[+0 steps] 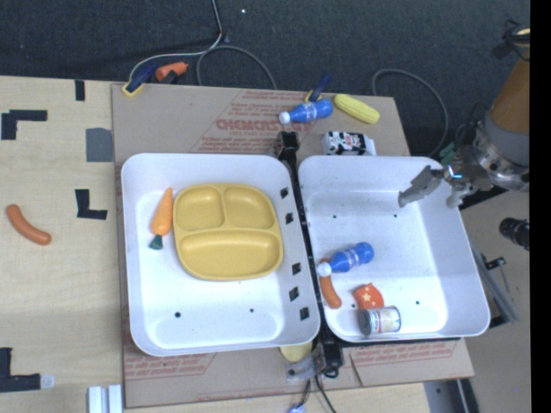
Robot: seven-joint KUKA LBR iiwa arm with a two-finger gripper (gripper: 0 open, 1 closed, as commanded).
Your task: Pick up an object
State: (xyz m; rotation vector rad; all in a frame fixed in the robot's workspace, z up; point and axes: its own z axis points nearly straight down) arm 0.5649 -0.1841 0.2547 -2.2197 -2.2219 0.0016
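The right bin (448,231) holds a blue bottle (349,258) lying on its side, a small orange sausage (330,291), a red piece (368,296) and a tin can (380,321), all in its front half. My gripper (436,193) hangs over the bin's back right corner, well apart from these objects. It is open, with nothing between its fingers; one grey finger (417,188) points left over the bin floor.
The left bin (142,299) holds a yellow divided plate (228,231) and a carrot (162,212). Behind the bins lie a second blue bottle (307,113), a yellow corn cob (355,107) and a black-and-white box (348,143). A sausage (27,224) lies far left.
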